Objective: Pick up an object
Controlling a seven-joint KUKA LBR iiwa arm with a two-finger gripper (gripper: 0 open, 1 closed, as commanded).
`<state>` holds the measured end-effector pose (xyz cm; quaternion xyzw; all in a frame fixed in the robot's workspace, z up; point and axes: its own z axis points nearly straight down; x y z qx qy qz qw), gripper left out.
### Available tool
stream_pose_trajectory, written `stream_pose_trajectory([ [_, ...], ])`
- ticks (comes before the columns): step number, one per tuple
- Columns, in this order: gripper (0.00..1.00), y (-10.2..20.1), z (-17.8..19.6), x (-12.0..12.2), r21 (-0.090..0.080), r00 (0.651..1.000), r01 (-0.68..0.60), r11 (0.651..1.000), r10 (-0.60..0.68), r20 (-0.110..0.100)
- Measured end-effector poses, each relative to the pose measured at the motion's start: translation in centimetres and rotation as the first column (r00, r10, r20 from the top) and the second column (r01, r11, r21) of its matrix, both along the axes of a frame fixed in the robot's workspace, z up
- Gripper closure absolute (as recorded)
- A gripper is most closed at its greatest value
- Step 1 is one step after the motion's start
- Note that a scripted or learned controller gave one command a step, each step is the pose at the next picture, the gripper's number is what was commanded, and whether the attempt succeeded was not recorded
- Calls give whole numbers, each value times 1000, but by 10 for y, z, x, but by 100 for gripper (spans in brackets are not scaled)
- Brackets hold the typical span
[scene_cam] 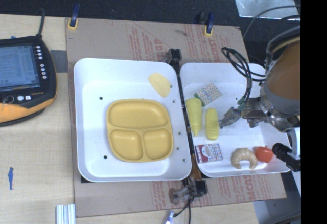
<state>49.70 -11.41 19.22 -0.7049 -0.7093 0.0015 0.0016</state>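
Note:
The right bin [230, 72] holds a yellow squeeze bottle [193, 115], a yellow corn cob [211, 122], a patterned packet [208, 93], a small red-and-white box [209, 153], a croissant [244, 157] and a red tomato-like piece [263, 154]. My gripper [228, 117] hangs over the middle of this bin, just right of the corn cob, pointing left towards it. Nothing is visibly in its grasp. The arm's wrist covers the bin's right side.
The left bin [87, 115] holds a yellow divided plate [139, 129] and a pale yellow slice [159, 84]. A tablet-like pendant [23, 72] lies on the bench at far left. A black cable [239, 62] loops over the right bin's back edge.

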Motion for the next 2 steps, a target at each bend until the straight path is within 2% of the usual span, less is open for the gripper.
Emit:
stream_pose_trajectory([
  [1,0,8,-101,12,0,1000,0,1000,0,-1],
  [2,0,22,-100,70,-1,1000,-2,1000,2,1],
])
